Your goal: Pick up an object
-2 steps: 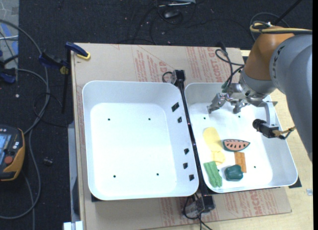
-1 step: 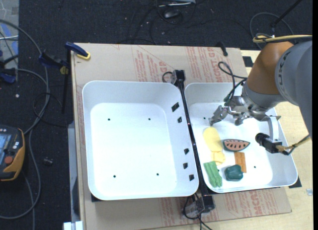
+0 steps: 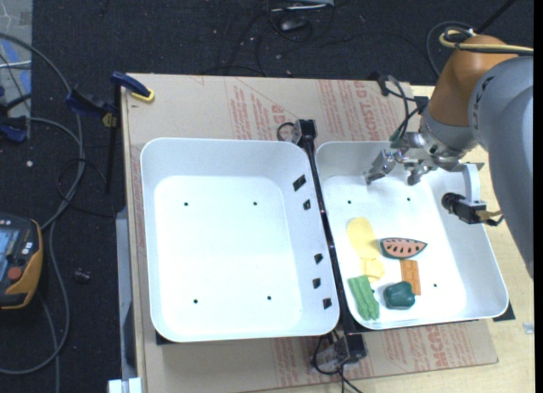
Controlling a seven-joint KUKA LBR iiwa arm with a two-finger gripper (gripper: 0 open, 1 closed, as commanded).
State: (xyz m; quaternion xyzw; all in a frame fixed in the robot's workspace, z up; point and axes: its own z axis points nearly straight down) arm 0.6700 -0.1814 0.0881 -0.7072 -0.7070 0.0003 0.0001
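- The gripper [image 3: 399, 166] is seen over the far part of the right bin [image 3: 475, 251], fingers spread apart with nothing between them.
- The objects are clustered at about six o'clock from the gripper, well apart from it: a yellow piece [image 3: 361, 236], a watermelon slice [image 3: 402, 247], an orange stick [image 3: 411, 277], a green strip [image 3: 364, 296] and a dark green lump [image 3: 399, 296].
- The step in hand is judged to be the approach; no object has been picked yet.
- For the next move, the arm [image 3: 475, 86] would need to be carried toward six o'clock over one object, then lowered with the fingers straddling it.
- The left bin [image 3: 153, 238] is not involved.
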